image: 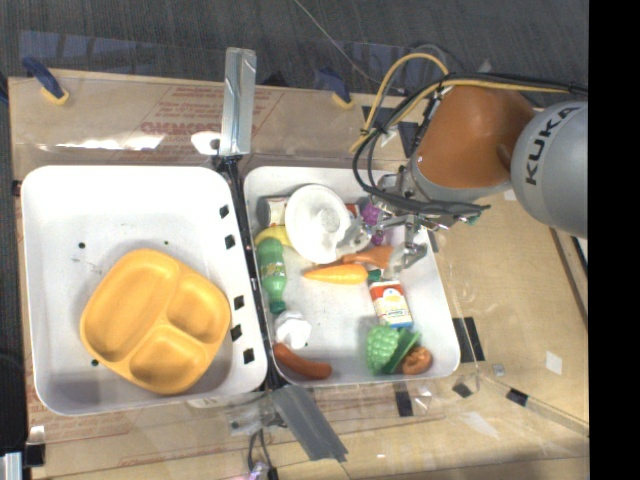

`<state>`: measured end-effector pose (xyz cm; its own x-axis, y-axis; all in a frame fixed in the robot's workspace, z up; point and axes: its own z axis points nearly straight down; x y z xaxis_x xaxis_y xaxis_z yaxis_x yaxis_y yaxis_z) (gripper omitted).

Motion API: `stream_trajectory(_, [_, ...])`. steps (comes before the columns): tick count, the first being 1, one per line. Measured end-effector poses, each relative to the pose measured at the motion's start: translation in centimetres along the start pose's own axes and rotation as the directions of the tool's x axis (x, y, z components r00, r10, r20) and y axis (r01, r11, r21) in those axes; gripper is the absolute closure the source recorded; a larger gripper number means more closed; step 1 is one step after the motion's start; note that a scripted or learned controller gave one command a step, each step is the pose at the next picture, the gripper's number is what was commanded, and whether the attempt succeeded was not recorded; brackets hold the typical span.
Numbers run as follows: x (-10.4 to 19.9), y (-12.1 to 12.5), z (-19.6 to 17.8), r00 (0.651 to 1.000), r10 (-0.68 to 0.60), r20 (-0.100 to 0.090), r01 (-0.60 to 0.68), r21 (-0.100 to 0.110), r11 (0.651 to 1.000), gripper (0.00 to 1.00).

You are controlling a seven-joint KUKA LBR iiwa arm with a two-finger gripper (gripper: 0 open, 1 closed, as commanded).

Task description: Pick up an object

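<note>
Two white bins (pixel 60 208): one yellow tray (pixel 155 318), one carrot (pixel 335 275).

Grey arm (pixel 550 168) cut off at right edge; round white bowl (pixel 318 223) hides part of yellow item (pixel 272 236).

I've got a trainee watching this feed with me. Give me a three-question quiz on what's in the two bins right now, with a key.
1. True or false: the yellow tray lies in the right bin.
2. Which item lies nearest the right bin's front edge?
A. sausage
B. white cup
C. carrot
3. Fill in: the gripper hangs over the ____ bin.

Key:
1. False; it lies in the left bin.
2. A.
3. Right, near its back, beside the white cup and above the carrot.
</note>
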<state>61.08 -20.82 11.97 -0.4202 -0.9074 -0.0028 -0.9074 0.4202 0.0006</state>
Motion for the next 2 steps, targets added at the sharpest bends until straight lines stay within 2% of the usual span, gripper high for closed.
stream_trajectory(1, [1.5, 7.1, 2.1, 0.990, -0.142, -0.002, 0.142, 0.015, 0.990, 0.00])
stream_trajectory(2, [1.3, 9.0, 2.0, 0.979, -0.203, -0.003, 0.203, 0.018, 0.979, 0.00])
